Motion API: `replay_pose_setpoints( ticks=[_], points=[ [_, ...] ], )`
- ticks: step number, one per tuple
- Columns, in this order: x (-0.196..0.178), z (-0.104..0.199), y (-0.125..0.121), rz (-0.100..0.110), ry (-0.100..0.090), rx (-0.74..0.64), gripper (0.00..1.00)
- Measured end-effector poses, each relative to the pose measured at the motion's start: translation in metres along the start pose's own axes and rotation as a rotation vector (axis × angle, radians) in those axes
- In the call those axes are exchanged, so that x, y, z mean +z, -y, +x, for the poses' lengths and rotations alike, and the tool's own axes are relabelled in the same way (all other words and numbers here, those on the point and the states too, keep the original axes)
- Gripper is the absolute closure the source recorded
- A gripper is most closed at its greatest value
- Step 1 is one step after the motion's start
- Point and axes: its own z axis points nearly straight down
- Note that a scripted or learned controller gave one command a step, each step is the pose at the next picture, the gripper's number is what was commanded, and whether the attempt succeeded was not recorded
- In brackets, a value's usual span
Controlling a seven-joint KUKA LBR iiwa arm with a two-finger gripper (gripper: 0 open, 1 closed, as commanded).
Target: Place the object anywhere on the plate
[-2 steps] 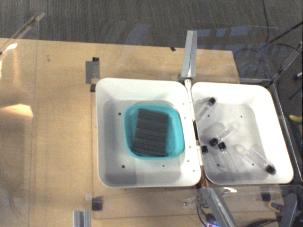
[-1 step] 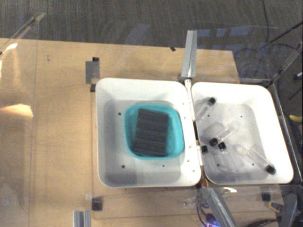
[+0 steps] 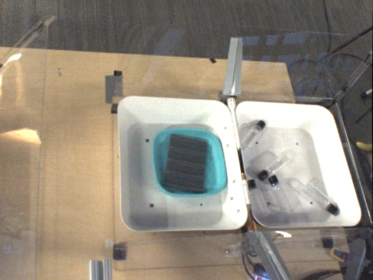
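Observation:
A teal square plate [image 3: 217, 167] with rounded corners lies in the middle of the left white bin [image 3: 133, 179]. A dark grey ribbed block [image 3: 185, 163] rests flat on the plate, slightly tilted, and covers most of its centre. Nothing touches the block from above.
The right white bin [image 3: 329, 134] holds several clear vials with black caps, among them one near the back left [image 3: 252, 129], one in the middle [image 3: 274, 168] and one at the front right [image 3: 317, 198]. A grey metal post [image 3: 233, 69] stands behind the divide between the bins.

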Motion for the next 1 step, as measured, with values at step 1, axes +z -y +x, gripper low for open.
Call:
replay_pose_setpoints(
  ticks=[1],
  points=[
    [0.0001,-0.0003,-0.0003,0.0,0.0,0.078,0.0]
  ],
)
